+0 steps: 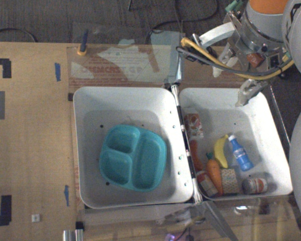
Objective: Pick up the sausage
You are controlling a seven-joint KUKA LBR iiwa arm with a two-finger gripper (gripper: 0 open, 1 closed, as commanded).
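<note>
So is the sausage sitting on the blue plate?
No, the sausage lies in the right bin against its left wall, while the teal plate is in the left bin.

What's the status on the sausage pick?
Gripper above right bin's far edge, holding nothing. Sausage lies by left wall, untouched. Carrot close beside it.

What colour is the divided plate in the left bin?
Teal. The divided plate lies in the left bin, plain in the camera view.

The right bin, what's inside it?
Right bin holds a sausage, carrot, banana, blue bottle, can and small packets. What lies beneath them is covered.
</note>
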